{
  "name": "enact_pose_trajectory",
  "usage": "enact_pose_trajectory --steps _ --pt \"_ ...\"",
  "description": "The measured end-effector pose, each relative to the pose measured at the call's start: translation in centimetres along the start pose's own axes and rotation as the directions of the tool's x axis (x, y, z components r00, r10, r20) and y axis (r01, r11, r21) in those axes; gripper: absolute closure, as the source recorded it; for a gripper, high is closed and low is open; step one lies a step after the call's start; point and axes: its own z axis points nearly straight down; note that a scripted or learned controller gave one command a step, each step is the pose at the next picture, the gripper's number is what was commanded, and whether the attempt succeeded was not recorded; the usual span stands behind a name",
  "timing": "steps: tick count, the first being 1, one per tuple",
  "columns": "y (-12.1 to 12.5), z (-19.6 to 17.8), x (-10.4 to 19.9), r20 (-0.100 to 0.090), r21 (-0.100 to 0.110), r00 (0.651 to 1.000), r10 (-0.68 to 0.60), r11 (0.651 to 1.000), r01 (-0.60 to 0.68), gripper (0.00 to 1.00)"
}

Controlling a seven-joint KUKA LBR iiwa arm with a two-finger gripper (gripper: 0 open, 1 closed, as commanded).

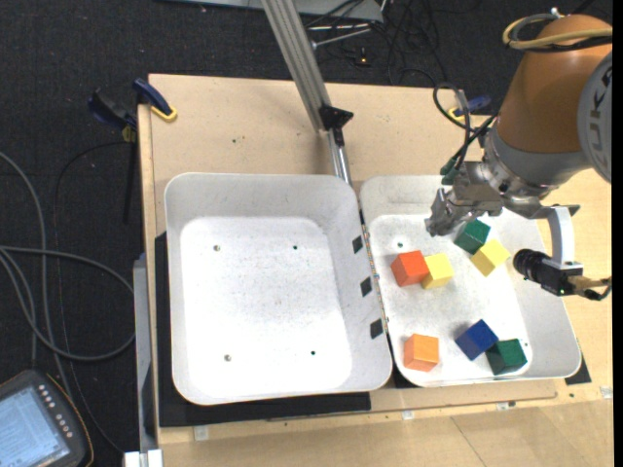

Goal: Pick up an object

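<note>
My gripper point(441, 222) hangs over the back part of the right bin point(557, 331), low above its floor. Just right of it lie a green block point(474, 235) and a yellow block point(493, 256), touching each other. In front of the gripper, a red-orange block point(410, 267) sits against a small yellow block point(439, 270). Near the bin's front edge are an orange block point(421, 351), a blue block point(476, 339) and a dark green block point(506, 356). Nothing is seen held in the gripper.
The left bin point(195, 261) sits beside the right one, and their rims meet in the middle. A metal pole point(297, 52) slants up from behind the bins. A black cable end point(545, 270) hangs from the arm over the right bin's right side.
</note>
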Motion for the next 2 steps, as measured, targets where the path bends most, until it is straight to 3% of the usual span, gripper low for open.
enact_pose_trajectory --steps 2 --pt "0.7 1.7 9.6 0.001 0.001 1.0 0.001 1.0 -0.001 1.0"
